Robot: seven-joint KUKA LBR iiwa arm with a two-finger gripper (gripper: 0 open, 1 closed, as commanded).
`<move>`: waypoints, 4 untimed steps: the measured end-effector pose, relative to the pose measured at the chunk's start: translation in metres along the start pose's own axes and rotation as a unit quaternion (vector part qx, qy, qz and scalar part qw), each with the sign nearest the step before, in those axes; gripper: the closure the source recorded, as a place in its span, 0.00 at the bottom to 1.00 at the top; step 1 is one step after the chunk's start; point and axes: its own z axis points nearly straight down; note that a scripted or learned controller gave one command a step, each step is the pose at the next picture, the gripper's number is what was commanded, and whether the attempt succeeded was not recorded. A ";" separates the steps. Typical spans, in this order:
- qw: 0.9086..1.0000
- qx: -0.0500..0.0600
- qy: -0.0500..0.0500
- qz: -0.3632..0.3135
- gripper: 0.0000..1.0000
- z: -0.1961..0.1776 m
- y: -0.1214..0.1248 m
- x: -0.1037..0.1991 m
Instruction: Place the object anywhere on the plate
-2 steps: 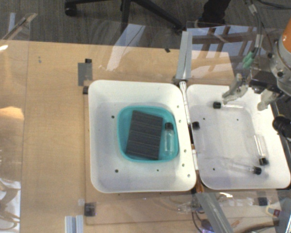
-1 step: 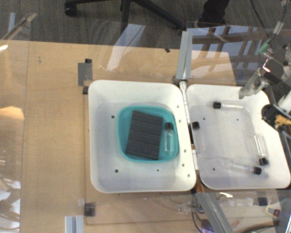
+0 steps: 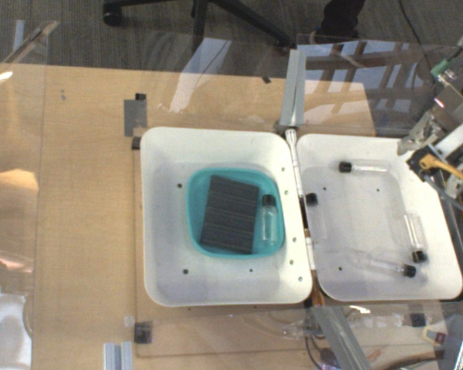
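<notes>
plate (image 3: 197, 206) in left bin (image 3: 158, 230), carrying a dark ridged block (image 3: 230, 214) and a clear vial (image 3: 268, 218) | other vials (image 3: 413, 237) in right bin (image 3: 370, 284) | tool (image 3: 440, 141) at desk's far right edge, opening can't be told | near-right vial's long axis runs far-to-near, lies just desk-left of the tool; plate well beyond

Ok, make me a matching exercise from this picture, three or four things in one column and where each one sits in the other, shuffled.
Things:
1. dark ribbed rectangular block
2. teal square plate
3. clear plastic tube with a black cap by the block
4. clear capped tube at the top

Places:
A. right white bin
B. left white bin
C. middle of the plate
D. plate's right side

Pairs: 1-C, 2-B, 3-D, 4-A
</notes>
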 end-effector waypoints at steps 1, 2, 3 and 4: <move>1.000 0.000 0.000 0.000 0.00 0.000 0.000 0.000; 1.000 0.000 0.000 0.000 0.00 0.000 0.000 0.000; 1.000 0.000 0.000 0.000 0.00 0.000 0.000 0.000; 1.000 0.000 0.000 0.000 0.00 0.000 0.000 0.000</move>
